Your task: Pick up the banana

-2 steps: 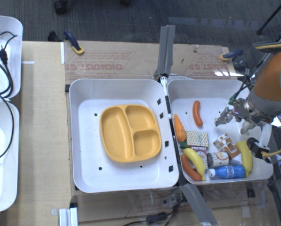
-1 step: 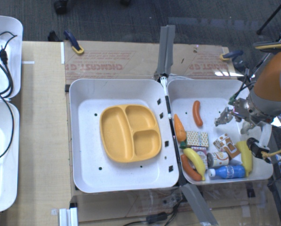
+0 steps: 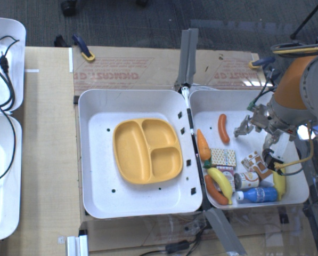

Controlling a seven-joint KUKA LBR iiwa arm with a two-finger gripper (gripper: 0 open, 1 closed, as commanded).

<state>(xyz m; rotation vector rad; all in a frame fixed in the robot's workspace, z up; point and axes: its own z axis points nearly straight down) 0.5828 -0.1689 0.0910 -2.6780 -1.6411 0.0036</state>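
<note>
A yellow banana (image 3: 221, 181) lies in the right bin (image 3: 238, 106) near its front left, between a small cracker box (image 3: 223, 157) and a red-orange pepper-like piece (image 3: 214, 191). A second yellow banana-shaped piece (image 3: 279, 183) lies at the front right, beside a can (image 3: 247, 181). My gripper (image 3: 256, 136) hangs over the bin's right middle, behind and to the right of the first banana. It is open, its fingers (image 3: 243, 127) spread wide, with nothing between them.
The right bin also holds a red sausage (image 3: 223, 128), a carrot (image 3: 203, 144), a brown-and-white snack pack (image 3: 256, 164) and a blue bottle (image 3: 258, 195). A yellow divided plate (image 3: 147, 150) lies in the left bin (image 3: 95, 143). A grey divider (image 3: 188, 57) stands between the bins.
</note>
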